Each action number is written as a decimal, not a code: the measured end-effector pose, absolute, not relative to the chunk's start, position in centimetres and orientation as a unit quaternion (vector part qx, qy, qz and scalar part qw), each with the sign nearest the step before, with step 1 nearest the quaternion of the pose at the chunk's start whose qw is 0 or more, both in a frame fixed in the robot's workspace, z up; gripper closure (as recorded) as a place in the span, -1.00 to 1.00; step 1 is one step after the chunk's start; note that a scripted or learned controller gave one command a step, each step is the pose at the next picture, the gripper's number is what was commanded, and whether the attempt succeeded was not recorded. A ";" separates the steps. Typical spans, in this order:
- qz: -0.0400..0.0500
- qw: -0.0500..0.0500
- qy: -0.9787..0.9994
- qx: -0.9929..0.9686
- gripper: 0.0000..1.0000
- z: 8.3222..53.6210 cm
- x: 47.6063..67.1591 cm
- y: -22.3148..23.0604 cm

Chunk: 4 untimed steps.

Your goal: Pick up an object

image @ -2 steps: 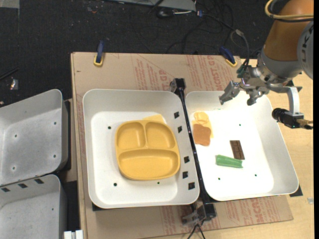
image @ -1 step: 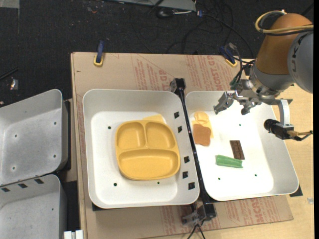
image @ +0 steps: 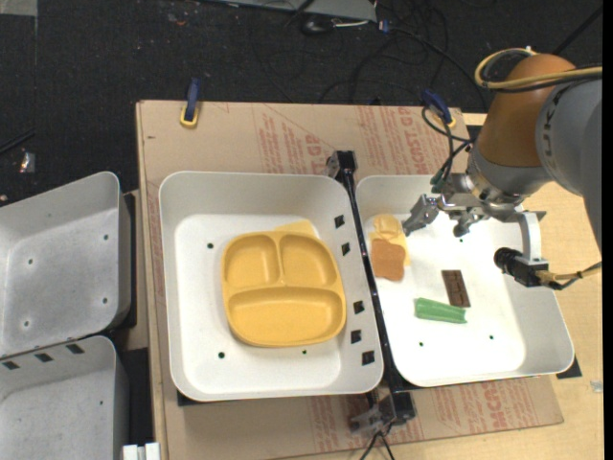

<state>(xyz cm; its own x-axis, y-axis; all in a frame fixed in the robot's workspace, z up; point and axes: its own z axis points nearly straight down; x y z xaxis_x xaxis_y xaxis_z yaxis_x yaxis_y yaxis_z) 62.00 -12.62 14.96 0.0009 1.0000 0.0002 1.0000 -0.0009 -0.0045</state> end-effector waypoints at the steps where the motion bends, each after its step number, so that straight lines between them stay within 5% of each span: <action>1: 0.002 0.002 -0.707 -0.707 -1.00 9.6 61.9 -12.5; 2: 0.000 -0.001 -0.707 -0.708 1.00 11.0 62.1 -12.6; 4: -0.002 -0.003 -0.708 -0.706 1.00 23.3 61.7 -12.2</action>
<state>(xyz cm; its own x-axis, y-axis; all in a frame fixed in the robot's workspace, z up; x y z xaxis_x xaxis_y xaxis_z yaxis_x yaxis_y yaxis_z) 61.71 -12.24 23.26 -0.0027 1.0000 -0.0013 1.0000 0.0027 0.0061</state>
